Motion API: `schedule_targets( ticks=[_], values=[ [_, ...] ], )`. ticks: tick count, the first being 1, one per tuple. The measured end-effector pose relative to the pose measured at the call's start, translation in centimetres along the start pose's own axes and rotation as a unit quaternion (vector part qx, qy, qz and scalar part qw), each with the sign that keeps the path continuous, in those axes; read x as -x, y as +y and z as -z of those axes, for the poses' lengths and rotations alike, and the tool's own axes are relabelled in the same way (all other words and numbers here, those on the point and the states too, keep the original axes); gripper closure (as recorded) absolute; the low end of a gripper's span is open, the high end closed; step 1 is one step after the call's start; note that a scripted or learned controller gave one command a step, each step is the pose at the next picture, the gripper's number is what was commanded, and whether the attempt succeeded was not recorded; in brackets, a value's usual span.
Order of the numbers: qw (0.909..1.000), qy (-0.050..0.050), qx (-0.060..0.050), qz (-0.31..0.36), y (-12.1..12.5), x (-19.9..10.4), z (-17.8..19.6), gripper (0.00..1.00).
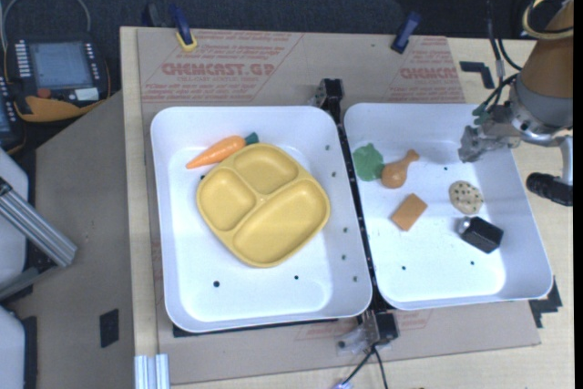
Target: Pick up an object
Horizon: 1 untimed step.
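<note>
Left white shallow plastic bin, centre-left of frame: yellow three-compartment plastic plate sits in the middle of it, compartments bare. Orange toy carrot with green top lies just beside the plate's upper-left rim, on the bin floor, not in the plate. My read: plate is too wide for an easy pinch, carrot is the likelier grab on that side.

Right white shallow plastic bin, centre-right: green broccoli-like toy near its left wall, tan toy drumstick just beside it, maybe touching, can't say. Orange block below those. Round speckled cookie-like piece further right, small black block just under it, near but apart. Loose scatter, so most picks look unobstructed.

Grey two-finger gripper hangs over the upper-right part of the right bin, arm coming in from the frame's right. Fingers: can't tell whether spread or closed; nothing visible between them. No object lifted yet; all pieces lie on the bin floors. Nearest candidate is the cookie piece, below the gripper.
</note>
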<state>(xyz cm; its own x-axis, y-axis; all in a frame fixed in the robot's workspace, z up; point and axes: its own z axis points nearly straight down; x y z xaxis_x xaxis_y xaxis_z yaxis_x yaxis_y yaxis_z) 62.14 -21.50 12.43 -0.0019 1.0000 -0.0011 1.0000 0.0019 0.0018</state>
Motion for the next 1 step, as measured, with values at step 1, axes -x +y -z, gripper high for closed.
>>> schedule_targets(
  ticks=[1],
  values=[
    [1.0, -0.001, 0.003, 0.0, 0.5, -0.1, 6.4, 1.0]
  ],
)
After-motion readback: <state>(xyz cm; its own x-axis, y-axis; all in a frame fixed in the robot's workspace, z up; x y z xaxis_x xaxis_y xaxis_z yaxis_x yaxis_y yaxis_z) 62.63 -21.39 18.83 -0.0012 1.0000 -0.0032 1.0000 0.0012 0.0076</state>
